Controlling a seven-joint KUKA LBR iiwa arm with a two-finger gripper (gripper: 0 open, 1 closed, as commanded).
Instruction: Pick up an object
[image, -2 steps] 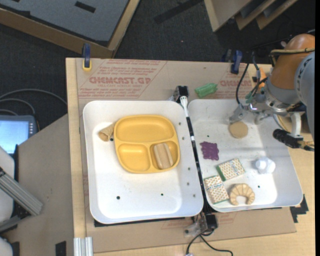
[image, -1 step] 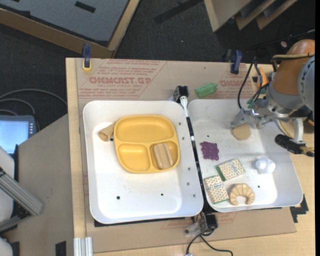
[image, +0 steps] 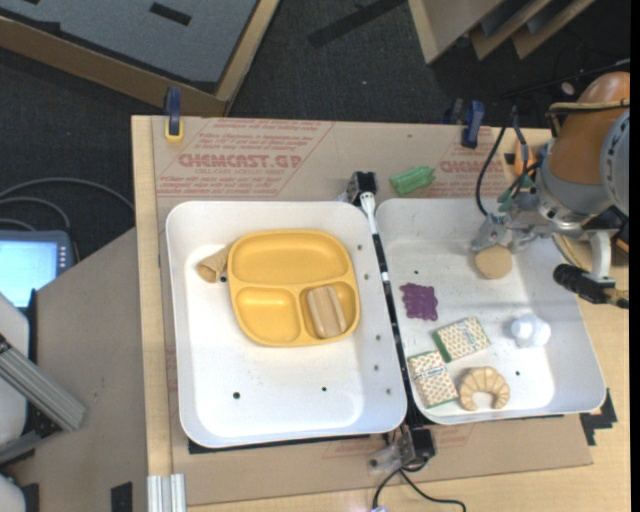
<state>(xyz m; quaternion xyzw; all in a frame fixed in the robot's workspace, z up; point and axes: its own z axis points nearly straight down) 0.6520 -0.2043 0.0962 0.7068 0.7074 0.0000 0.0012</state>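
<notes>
My gripper (image: 497, 246) hangs low over the back of the right bin (image: 570, 385), open, its tips just above a round tan bun (image: 492, 264) that lies on the bin floor. The bun touches or nearly touches the fingertips; I cannot tell which. In the same bin lie a purple piece (image: 419, 300), two patterned packets (image: 462, 338) (image: 430, 378), a croissant (image: 484, 387) and a small white object (image: 524, 330).
The left bin (image: 270, 400) holds a yellow divided plate (image: 290, 262) with a tan roll (image: 323, 310) in its lower right compartment, and a tan scrap (image: 212, 265) at its left. A green item (image: 412, 180) lies on the bench behind the bins.
</notes>
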